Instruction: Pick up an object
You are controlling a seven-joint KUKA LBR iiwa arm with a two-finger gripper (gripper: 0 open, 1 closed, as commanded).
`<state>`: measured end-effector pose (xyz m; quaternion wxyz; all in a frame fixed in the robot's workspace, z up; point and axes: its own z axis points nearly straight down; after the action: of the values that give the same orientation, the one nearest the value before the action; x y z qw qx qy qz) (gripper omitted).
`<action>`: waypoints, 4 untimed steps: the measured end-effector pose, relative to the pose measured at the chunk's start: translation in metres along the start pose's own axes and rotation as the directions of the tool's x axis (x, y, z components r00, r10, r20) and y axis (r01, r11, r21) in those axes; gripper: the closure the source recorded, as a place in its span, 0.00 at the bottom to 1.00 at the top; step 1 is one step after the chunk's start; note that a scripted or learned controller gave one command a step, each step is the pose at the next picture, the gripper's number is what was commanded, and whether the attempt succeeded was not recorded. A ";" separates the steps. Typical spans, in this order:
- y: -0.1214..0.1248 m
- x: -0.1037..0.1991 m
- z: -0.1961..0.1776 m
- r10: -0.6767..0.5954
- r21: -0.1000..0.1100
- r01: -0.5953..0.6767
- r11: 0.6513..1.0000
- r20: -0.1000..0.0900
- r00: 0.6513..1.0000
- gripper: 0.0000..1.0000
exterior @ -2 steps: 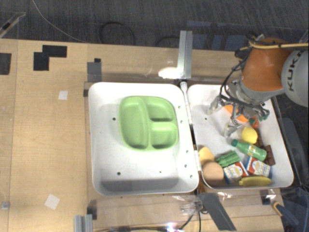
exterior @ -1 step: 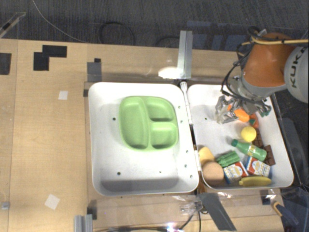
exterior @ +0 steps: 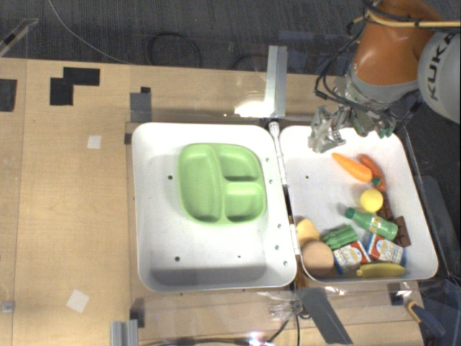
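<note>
My gripper (exterior: 325, 134) hangs over the back left of the right bin (exterior: 317, 186), its fingers pointing down with nothing visible between them. An orange carrot (exterior: 351, 166) lies just to its right, with a red pepper-like item (exterior: 369, 167) beside it. Further forward sit a yellow lemon (exterior: 371, 200), a green bottle (exterior: 372, 223), a green pickle-shaped piece (exterior: 338, 236), two small cartons (exterior: 369, 251), a banana (exterior: 379, 269), a tan round item (exterior: 317, 256) and a pale yellow piece (exterior: 307, 229).
The left bin (exterior: 155, 251) holds a green divided plate (exterior: 220, 182). A metal post (exterior: 276, 85) stands behind the wall between the bins. The grey and orange arm (exterior: 392, 45) reaches in from the upper right.
</note>
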<state>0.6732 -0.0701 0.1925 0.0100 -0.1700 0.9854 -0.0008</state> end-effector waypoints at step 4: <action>-0.084 0.036 0.104 0.188 -0.001 -0.188 0.982 -0.018 0.982 0.00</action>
<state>0.6698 -0.1608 0.0880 0.0011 -0.0761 0.9971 -0.0001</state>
